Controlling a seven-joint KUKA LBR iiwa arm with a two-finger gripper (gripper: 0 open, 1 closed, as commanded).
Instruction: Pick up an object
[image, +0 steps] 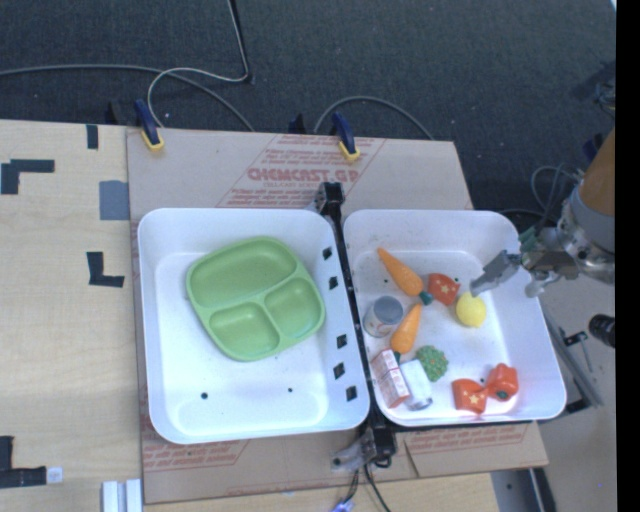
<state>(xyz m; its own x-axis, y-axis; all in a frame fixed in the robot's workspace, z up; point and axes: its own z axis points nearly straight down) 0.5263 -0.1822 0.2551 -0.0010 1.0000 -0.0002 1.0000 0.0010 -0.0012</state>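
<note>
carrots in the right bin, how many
2. One carrot lies near the bin's upper left, pointing toward the tomato; the other carrot is just below it, beside the can. None looks hidden.

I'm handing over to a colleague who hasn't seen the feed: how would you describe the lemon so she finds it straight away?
Look in the right bin, the one full of toy food, not the bin with the green plate. Near its right wall, just below the gripper, sits the lemon. It is the only yellow piece, small and rounded, right of the red strawberry.
</note>
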